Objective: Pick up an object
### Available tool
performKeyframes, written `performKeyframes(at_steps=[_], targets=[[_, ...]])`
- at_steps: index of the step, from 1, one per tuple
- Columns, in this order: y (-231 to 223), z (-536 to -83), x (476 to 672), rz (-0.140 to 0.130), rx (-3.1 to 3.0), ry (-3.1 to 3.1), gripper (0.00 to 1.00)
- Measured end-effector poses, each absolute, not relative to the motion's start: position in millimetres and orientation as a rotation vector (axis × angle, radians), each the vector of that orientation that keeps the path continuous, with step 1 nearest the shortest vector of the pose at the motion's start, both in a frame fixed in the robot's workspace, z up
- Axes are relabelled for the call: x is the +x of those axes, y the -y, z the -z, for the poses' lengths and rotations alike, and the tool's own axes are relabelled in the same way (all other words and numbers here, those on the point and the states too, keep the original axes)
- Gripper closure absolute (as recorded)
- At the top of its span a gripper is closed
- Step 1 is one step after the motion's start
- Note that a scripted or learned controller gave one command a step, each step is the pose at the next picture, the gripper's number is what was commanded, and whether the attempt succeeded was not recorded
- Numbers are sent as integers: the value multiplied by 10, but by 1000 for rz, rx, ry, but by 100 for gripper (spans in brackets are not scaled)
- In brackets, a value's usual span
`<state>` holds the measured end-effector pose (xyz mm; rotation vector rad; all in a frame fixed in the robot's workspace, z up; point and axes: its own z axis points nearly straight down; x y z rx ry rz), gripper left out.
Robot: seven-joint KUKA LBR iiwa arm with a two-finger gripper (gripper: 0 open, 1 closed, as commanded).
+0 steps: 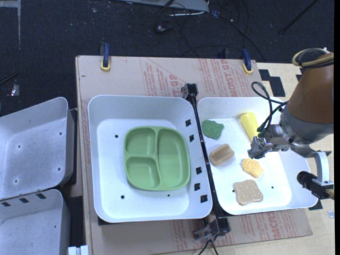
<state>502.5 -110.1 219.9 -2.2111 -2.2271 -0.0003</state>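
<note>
gripper [257,149] is seen low in the right bin [297,195], just above the ridged yellow piece [253,168]; whether its jaws are spread or closed cannot be told from this slant. nothing is seen lifted. the yellow cylinder [248,124], green lump [213,129], tan roll [221,154] and toast slice [248,192] lie on the bin floor. the grasp and lift are judged not yet done.
</note>
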Motion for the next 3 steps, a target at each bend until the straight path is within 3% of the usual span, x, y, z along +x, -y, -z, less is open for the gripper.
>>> performKeyframes(at_steps=[2,3], targets=[[-73,-2373,5103,3,-2211,2230,100],[-594,-2238,5131,-1,-2210,2229,100]])
